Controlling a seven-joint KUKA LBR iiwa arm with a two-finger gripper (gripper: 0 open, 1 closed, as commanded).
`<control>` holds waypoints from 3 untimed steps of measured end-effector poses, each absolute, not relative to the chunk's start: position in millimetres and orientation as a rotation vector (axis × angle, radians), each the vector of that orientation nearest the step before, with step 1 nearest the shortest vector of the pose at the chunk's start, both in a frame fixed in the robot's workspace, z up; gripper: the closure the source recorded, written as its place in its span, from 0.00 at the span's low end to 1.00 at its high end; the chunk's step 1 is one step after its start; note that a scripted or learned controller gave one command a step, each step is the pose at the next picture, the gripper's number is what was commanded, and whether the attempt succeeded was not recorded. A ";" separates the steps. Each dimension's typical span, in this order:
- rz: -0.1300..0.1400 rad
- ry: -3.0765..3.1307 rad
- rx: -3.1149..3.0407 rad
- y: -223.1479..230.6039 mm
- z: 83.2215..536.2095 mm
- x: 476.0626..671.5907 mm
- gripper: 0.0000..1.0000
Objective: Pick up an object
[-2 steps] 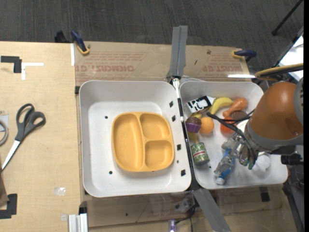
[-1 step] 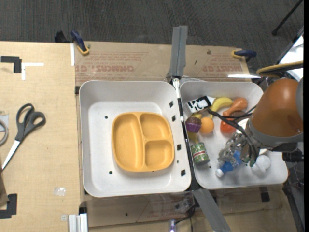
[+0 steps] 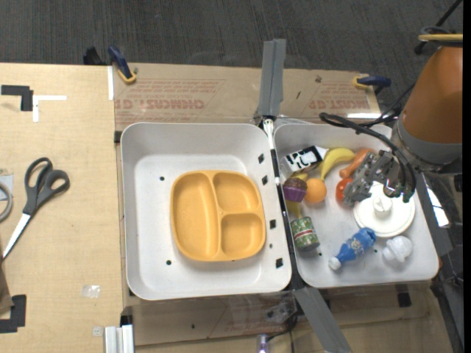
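Note:
The right bin (image 3: 423,267) holds several small items. A yellow banana (image 3: 335,160) lies at the back beside an orange ball (image 3: 316,190) and a purple-and-green piece (image 3: 294,190). A red piece (image 3: 343,190) and an orange carrot-like piece (image 3: 358,160) sit just left of my gripper (image 3: 368,182). The gripper hangs low over the bin's middle right, above a white round lid-like object (image 3: 384,213). Toward the front lie a green can (image 3: 303,234), a blue bottle (image 3: 353,247) and a small white piece (image 3: 398,249).
The left bin (image 3: 140,197) holds a yellow divided plate (image 3: 218,215). A black-and-white card (image 3: 305,157) lies at the back of the right bin. Scissors (image 3: 33,193) rest on the wooden bench at far left. The arm's orange band (image 3: 441,94) rises at right.

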State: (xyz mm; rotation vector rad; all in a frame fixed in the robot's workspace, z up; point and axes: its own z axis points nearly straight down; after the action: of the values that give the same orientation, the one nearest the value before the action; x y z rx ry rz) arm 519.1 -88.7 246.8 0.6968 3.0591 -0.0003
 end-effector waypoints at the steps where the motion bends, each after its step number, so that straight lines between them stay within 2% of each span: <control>1: -0.001 2.967 1.023 -17.7 296.4 545.6 1.00; 2: -0.002 2.905 1.193 55.6 270.6 581.4 1.00; 3: -0.001 3.074 0.630 4.5 326.6 562.1 1.00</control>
State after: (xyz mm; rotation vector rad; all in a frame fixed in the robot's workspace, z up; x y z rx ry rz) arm 562.1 4.5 326.6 0.6299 3.0738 -0.0006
